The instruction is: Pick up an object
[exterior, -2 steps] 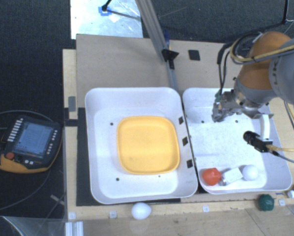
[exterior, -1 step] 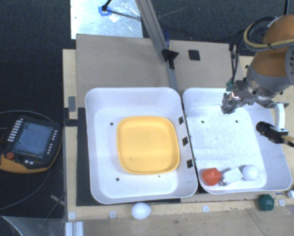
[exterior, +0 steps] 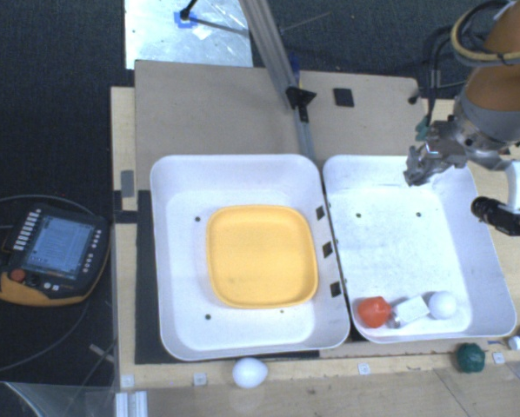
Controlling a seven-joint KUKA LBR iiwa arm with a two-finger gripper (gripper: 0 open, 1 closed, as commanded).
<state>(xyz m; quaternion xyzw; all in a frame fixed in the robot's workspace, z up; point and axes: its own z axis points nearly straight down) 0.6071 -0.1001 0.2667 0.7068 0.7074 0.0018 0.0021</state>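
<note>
Looking across the frame, we see the left bin (exterior: 169, 233) holding a yellow plate (exterior: 262, 255). At lower right, in the right bin (exterior: 477, 259), lie an orange ball (exterior: 373, 312), a white block (exterior: 410, 310) and a white ball (exterior: 442, 304). The gripper (exterior: 419, 168) hangs at upper right, nothing visibly held; its opening we cannot tell.

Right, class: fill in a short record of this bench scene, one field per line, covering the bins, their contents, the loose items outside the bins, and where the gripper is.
left bin: holds a yellow plate
right bin: red ball, white block and white ball along its near edge
outside the bins: white egg and green ball on the bench
gripper: over the right bin's far edge, nothing seen in it
</note>
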